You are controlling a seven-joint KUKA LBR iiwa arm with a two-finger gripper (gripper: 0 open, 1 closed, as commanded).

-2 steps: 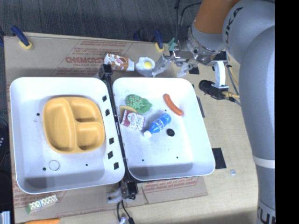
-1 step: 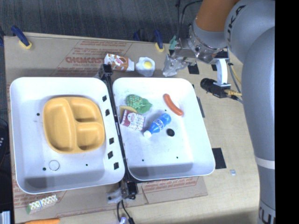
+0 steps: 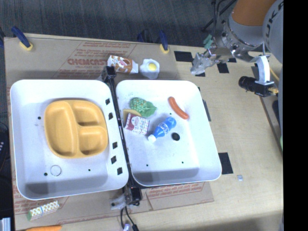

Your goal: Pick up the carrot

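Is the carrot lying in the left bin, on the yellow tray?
No, the carrot lies in the right bin, apart from the yellow tray in the left bin.

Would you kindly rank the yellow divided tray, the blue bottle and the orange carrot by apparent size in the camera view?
Largest to smallest:
1. yellow divided tray
2. blue bottle
3. orange carrot
The bottle and carrot look close in length; the bottle is thicker.

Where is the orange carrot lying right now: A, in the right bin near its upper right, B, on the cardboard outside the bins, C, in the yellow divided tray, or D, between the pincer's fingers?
A: the carrot lies on the floor of the right bin, toward its upper right, away from the pincer.
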